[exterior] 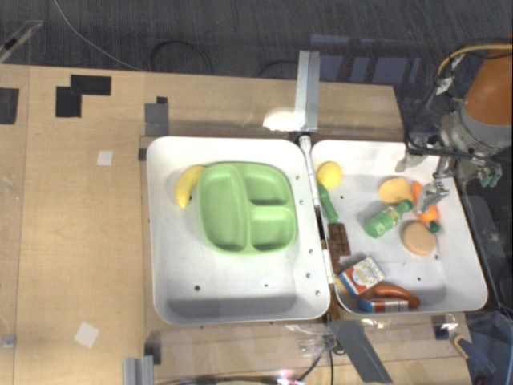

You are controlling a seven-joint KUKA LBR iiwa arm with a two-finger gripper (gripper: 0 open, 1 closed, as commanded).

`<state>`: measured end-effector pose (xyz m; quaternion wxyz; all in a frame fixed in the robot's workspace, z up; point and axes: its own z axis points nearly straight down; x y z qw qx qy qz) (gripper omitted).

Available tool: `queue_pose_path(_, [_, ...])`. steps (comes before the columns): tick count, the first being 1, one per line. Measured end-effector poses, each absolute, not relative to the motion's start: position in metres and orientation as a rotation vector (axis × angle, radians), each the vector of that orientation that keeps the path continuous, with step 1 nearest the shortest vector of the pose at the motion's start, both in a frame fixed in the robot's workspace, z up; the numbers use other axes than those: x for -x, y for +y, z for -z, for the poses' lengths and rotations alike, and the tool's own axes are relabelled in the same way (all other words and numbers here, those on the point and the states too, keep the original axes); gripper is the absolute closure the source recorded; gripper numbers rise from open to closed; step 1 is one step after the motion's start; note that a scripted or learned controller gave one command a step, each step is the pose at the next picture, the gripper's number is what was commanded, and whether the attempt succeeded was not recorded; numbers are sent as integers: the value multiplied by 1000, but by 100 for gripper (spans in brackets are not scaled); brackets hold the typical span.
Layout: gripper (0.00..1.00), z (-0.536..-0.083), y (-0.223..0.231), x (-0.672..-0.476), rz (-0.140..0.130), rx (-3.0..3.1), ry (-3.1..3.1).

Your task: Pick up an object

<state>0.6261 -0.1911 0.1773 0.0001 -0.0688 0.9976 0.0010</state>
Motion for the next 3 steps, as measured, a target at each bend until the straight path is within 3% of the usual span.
queue_pose_path(1, [0, -90, -190, -644, 7, 318, 3109])
queue_pose_path(2, [0, -88, -105, -643, 1, 639, 3063])
queue_pose_path(3, [0, -89, -89, -640, 7, 896, 2998])
